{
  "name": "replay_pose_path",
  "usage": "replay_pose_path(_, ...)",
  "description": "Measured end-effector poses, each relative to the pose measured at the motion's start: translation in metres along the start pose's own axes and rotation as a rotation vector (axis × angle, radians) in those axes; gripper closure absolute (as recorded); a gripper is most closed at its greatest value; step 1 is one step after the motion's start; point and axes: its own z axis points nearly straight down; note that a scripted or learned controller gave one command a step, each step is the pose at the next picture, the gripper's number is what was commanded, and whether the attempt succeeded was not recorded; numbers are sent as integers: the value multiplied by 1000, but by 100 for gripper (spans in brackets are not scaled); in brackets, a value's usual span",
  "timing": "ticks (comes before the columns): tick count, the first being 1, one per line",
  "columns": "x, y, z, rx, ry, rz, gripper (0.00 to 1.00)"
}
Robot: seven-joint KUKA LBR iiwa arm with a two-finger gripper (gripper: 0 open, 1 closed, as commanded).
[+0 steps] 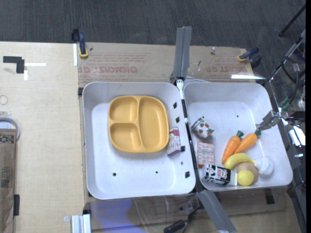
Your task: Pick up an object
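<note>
The right bin [228, 97] holds the loose objects. Two orange carrots [239, 145] lie side by side, with a yellow banana [236, 160] below them. A lemon [245, 178], a brown round piece [248, 168] and a white lump [265, 165] crowd the front right corner. A black-and-white carton [216, 174], a red packet [205, 154] and a small strawberry-print carton [202, 128] lie nearer the divider. My gripper [268, 122] reaches in at the bin's right side, its tip just up and right of the carrots' green tops. Nothing shows between its fingers.
The left bin [97, 178] holds a yellow divided plate [138, 124] and a small purple packet [174, 142] against its right wall. The divider [184, 130] between the bins carries black clips. Cables and the arm's frame stand along the right side.
</note>
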Motion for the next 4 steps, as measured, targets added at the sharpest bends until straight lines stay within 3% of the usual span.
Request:
replay_pose_path(1,30,32,97,0,1,-194,0)
replay_pose_path(2,37,23,166,-1,1,-192,0)
replay_pose_path(3,36,23,157,0,1,-189,100)
replay_pose_path(4,96,31,6,-2,-2,91,100)
